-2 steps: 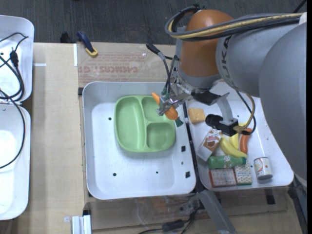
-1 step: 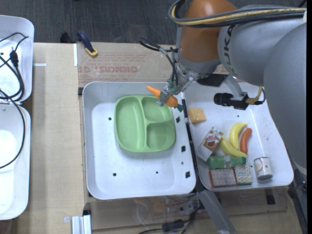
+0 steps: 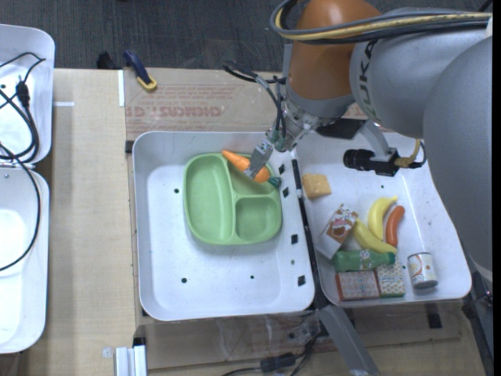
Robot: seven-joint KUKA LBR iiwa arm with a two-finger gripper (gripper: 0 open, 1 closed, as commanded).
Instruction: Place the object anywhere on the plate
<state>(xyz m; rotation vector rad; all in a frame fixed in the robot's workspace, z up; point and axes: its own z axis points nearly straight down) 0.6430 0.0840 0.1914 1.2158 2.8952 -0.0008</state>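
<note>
Arm over the bins, gripper pinching a carrot.
Orange carrot hangs over the green plate's far right rim; the plate's hollows lie bare.

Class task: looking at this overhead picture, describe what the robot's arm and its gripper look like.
The arm is bulky, rounded and light grey, with a glossy orange dome near the wrist. Grey and yellow cables loop over the dome. Dark letters mark the grey casing. The gripper is small, slim and metallic grey.

cardboard sheet: red print, upside down, unreadable | arm: letters "uk" on grey casing
</note>
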